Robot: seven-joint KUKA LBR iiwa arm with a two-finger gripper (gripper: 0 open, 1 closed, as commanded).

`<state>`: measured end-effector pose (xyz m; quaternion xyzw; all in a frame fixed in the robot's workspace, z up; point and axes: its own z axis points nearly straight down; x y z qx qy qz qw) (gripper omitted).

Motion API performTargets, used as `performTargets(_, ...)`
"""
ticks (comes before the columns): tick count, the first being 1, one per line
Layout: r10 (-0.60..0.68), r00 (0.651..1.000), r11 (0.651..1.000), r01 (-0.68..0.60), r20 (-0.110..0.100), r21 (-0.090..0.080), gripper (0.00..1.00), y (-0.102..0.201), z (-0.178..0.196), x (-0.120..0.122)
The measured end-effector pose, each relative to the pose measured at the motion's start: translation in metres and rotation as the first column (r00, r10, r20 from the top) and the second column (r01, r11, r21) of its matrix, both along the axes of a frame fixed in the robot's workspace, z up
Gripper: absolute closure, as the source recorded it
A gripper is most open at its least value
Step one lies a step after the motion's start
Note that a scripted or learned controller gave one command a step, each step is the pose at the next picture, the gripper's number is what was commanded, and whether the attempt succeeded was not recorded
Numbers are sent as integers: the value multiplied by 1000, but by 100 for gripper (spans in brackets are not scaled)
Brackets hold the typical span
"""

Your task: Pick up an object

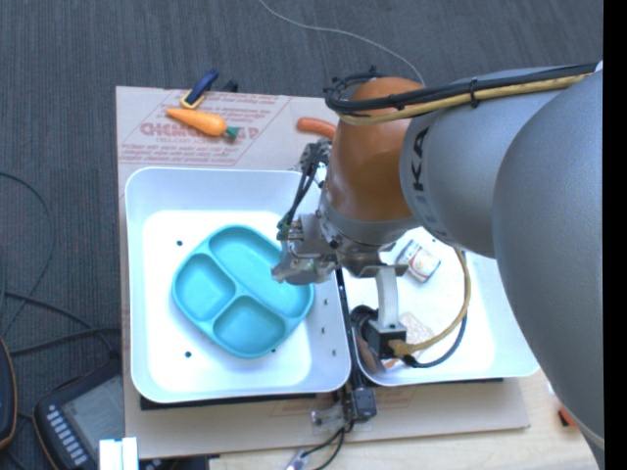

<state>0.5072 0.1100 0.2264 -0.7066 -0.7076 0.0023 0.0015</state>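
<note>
A: In the camera view, why does the gripper (294, 267) hang at the centre of the frame?

B: I think it aims at the right rim of the blue divided plate (241, 290), which lies flat in the left bin (137, 262). If it grips, I cannot tell (the wrist covers it).

A: And the surroundings?

B: A cardboard sheet (147, 145) on dark carpet (59, 47); a toy carrot (201, 121) lies at upper left.

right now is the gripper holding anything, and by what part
Cannot be told. The gripper sits at the right rim of the blue divided plate, but no hold on it shows.
</note>
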Motion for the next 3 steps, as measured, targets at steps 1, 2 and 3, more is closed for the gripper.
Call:
performTargets(1,1,1000,1000,-1,-1,0,100,0,9,0)
performTargets(2,2,1000,1000,-2,-2,0,100,0,19,0)
performTargets(3,3,1000,1000,-3,-3,0,100,0,28,1)
